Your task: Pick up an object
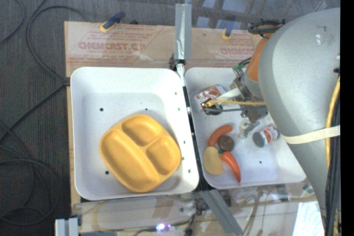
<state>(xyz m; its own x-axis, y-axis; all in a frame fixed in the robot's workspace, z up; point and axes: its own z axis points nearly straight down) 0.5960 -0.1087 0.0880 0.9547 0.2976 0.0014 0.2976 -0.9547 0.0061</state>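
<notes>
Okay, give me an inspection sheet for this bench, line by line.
Surface: two white bins side by side, left bin and right bin, on a brown board.
Job's things: potato, red pepper, orange carrot, small can, packet in the right bin.
Clutter: yellow divided tray in the left bin.
Grippers: gripper over the right bin, jaws unclear.
Cables: several on the carpet.
Surroundings: grey carpet.
</notes>
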